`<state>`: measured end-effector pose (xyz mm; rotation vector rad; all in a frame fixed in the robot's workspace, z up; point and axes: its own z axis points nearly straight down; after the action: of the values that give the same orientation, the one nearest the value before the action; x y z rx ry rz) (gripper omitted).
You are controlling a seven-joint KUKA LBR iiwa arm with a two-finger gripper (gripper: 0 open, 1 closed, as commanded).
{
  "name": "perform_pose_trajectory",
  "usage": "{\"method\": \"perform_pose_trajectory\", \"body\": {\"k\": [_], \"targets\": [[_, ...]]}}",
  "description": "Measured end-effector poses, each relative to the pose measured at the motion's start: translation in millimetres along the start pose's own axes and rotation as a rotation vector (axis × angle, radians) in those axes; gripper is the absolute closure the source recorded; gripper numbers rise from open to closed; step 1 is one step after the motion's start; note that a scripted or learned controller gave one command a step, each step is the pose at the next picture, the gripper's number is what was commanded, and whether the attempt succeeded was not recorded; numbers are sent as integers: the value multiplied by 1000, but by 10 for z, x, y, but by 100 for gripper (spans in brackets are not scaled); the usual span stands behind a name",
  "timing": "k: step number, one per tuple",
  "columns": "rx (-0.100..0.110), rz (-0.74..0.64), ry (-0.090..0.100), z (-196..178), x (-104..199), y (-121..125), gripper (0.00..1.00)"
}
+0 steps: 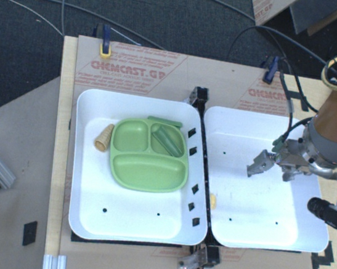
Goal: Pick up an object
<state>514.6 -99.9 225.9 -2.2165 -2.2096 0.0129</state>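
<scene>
green divided plate in left bin | tool state: cannot tell

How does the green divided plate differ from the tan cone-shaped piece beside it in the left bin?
Colour: the green divided plate is light green; the tan cone is beige-brown.
Size: the plate spans much of the left bin; the cone is far smaller.
Shape: the plate is flat with three compartments; the cone tapers and lies on its side.
Load: the plate holds a darker green piece; the cone holds nothing visible.
Both rest in the left bin, side by side.
</scene>
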Motion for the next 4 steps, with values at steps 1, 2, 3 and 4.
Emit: {"method": "perform_pose_trajectory", "body": {"k": [1, 2, 3, 4], "targets": [[-12, -3, -1, -57, 1, 24, 0], [-5, -3, 0, 551, 24, -48, 0], [-8, -3, 0, 1021, 8, 35, 0], [-9, -2, 0, 1432, 14, 35, 0]]}}
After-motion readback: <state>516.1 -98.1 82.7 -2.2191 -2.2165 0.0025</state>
